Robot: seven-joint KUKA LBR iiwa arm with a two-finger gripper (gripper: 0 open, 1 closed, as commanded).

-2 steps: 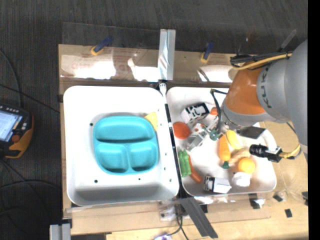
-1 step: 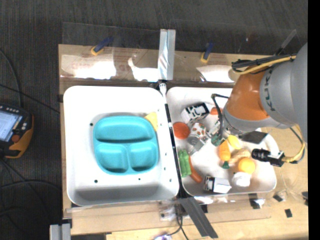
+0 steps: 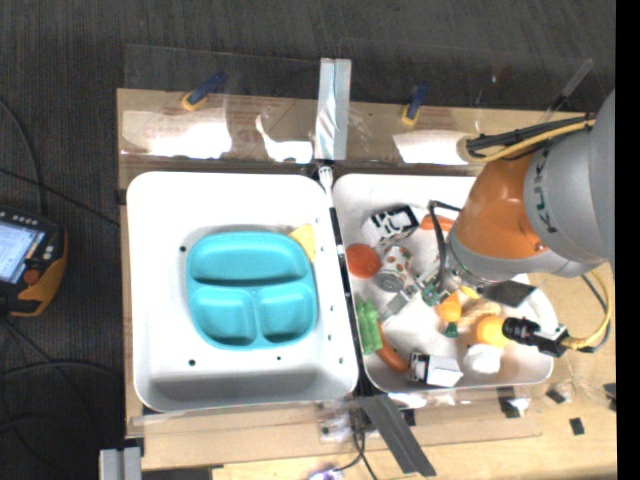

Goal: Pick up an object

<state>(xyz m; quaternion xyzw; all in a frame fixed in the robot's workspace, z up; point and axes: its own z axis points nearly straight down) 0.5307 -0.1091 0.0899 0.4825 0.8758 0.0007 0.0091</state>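
Looking for the jaws, you cannot tell how they stand: the gripper (image 3: 447,286) is buried under the arm's orange band (image 3: 497,220) and grey wrist, low over the middle of the right bin (image 3: 349,200), and nothing shows between the fingers. Just beside it you see a heap of small things: a yellow-orange toy (image 3: 466,311) touching a white piece (image 3: 484,358) toward the bin's right front corner, and a black-and-white box (image 3: 432,370) at the front edge. A green piece (image 3: 369,323) and an orange carrot-like piece (image 3: 392,360) lie along the bin's left wall, with a red-orange round thing (image 3: 362,260) farther back and a black-and-white printed item (image 3: 394,220) near the back edge. Well apart, the left bin (image 3: 160,368) carries a turquoise divided tray (image 3: 250,287), with a yellow piece (image 3: 304,238) touching its back right corner.
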